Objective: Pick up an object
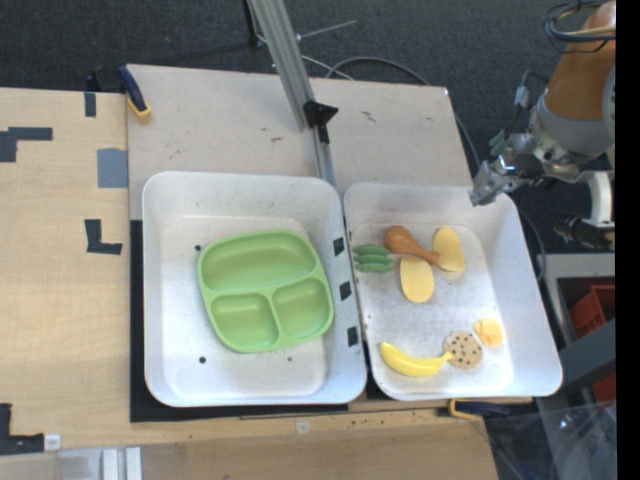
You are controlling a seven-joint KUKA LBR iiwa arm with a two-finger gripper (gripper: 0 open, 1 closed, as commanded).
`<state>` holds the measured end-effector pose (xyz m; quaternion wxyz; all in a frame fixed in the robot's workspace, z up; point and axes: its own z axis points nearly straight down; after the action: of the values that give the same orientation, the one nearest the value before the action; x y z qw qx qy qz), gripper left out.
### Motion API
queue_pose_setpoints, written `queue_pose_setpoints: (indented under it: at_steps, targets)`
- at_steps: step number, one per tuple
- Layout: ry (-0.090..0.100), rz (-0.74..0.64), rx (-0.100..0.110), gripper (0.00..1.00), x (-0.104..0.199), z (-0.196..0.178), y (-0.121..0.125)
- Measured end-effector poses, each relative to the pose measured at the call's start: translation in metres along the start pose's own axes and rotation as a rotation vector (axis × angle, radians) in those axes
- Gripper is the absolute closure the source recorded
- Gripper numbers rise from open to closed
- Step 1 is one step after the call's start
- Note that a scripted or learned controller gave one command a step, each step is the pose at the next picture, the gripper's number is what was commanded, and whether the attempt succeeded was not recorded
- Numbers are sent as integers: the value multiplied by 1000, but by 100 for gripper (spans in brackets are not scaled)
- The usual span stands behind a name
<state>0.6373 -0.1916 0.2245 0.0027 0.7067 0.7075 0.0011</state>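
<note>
Dark carpet across the top of the frame, a pale wooden bench (60, 268) at the left, a white board under two shallow white bins at centre. Left bin (165, 298) with a green divided plate (265, 290), three compartments, lying flat. Right bin (520, 298) with the toy food: a green bean pod (373, 258) by the divider, long axis roughly level with the frame; a brown drumstick (410, 244) slanting from upper left down to lower right, thick end upper left, thin end touching a yellow piece (449, 249) standing near upright in the frame; a yellow oval piece (417, 280) just below the drumstick, long axis near vertical. Low in the bin, a banana (412, 360) curving with tips up, running left to right, its right tip against a speckled cookie (462, 349); a small orange-yellow piece (489, 332) just to the cookie's upper right, shape hard to make out.

Grey metal pole (285, 53) slanting down from the top edge to the bins' join. Blue and yellow clamp (134, 92) at the board's upper left corner.

Gripper (485, 190) at the right bin's upper right corner, over the rim, apart from all the food, nothing between its fingers; too small and dark to tell whether spread or closed. Arm (575, 88) cut off by the frame's right edge.
</note>
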Motion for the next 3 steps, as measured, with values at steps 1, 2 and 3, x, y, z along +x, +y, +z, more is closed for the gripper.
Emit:
queue_pose_setpoints:
  at_steps: [1, 2, 3]
  targets:
    - [1, -1, 7, 100, 0, 10, 0]
    - [4, -5, 8, 100, 58, 18, 4]
    - [4, -6, 8, 100, 113, 23, 0]
